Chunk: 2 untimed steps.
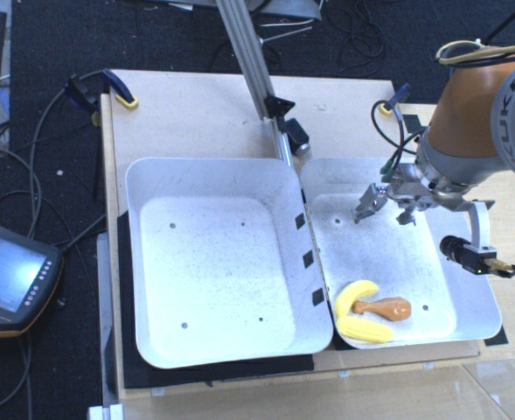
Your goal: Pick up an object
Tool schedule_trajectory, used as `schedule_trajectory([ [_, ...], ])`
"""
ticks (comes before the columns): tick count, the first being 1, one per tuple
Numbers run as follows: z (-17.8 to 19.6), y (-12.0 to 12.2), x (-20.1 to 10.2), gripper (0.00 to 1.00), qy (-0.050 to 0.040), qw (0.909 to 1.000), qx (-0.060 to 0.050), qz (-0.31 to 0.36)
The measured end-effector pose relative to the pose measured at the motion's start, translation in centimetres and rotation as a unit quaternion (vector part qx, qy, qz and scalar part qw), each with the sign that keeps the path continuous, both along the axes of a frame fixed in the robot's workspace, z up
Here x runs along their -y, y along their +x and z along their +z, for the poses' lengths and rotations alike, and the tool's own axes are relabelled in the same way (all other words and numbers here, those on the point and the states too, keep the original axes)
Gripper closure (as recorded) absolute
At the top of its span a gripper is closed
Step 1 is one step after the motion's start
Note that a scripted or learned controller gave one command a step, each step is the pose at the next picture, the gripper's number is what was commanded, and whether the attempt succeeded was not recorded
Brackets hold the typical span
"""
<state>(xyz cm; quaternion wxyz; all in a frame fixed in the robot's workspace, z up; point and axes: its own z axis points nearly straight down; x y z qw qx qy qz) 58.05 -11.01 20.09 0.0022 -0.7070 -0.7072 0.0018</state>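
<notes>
A yellow banana-shaped toy [356, 294] lies in the near left corner of the right bin [441, 322], with a second yellow piece [365, 330] just below it. A brown drumstick-shaped toy [386, 309] rests between them, touching both. My gripper [385, 208] hangs over the far part of the right bin, well behind the toys, with its two fingers spread apart and nothing between them.
The left bin [152, 234] sits beside the right one, sharing a raised divider [311, 252]. A slanted metal post [253, 51] rises behind the bins. A handheld pendant [12, 274] and cables lie on the floor at left.
</notes>
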Motion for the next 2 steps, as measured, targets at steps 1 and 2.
schedule_trajectory([
  [1,-4.5,-0.6,0.4,0.00,-0.0002,1.0000,0.001,0.000],
  [2,-10.6,-1.4,0.5,0.00,0.0001,1.0000,0.000,0.000],
])
